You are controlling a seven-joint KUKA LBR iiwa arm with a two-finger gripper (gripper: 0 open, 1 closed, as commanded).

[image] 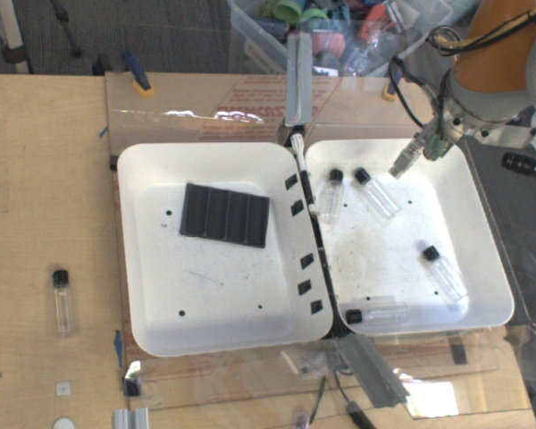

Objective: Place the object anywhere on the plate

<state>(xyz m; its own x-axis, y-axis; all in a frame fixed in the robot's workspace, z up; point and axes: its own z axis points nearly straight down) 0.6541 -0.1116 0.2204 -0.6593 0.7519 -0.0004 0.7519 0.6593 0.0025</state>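
A black ribbed plate [225, 214] lies flat in the left bin [143, 329], slightly left of its middle. Several clear vials with black caps lie in the right bin [491, 307]: one [329, 199] near the divider, one [377, 195] beside it, one [444, 273] at the right, and one [377, 312] along the front wall. My gripper [404, 163] hangs over the right bin's back part, just right of the second vial and above it. Nothing shows in its grasp.
A clear tub of coloured toys [339, 7] stands behind the bins. Another vial [62, 300] lies on the wooden bench at the left, outside the bins. A grey bar [297, 79] rises at the back between the bins.
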